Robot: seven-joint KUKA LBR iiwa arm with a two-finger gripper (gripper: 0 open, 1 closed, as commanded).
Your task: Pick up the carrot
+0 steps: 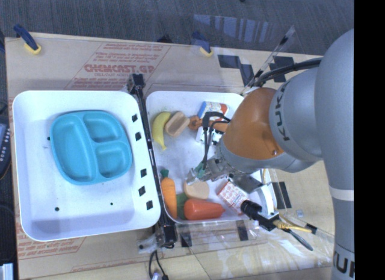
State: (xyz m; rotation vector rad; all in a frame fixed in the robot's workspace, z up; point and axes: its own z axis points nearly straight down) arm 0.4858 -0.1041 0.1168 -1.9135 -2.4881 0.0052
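We start with the arm [313, 122], grey and huge, sweeping in from the right and cut off by the frame; its orange band [252, 129] hangs right over the right bin [180, 101] and blocks much of that bin's floor from us. Beside it sits the left bin [30, 152], and in it a blue divided tray [90, 146], fully in sight.

Down under the orange band we catch the gripper [203, 167], low in the right bin among the clutter. We see thin dark parts there, but whether the tool is spread or closed we cannot tell; the wrist covers too much.

Now the smaller things. A red vegetable [203, 210] lies along the near wall of the right bin. The carrot [169, 196], orange with a green tip, sits in the near left corner of that bin, just beside the red one and apart from the gripper. A banana [159, 129] lies by the far left wall, with a tan piece [176, 123] touching it. A red-and-white packet [231, 194] peeks out under the arm, partly hidden, and a pale wedge [197, 189] rests just above the red vegetable.
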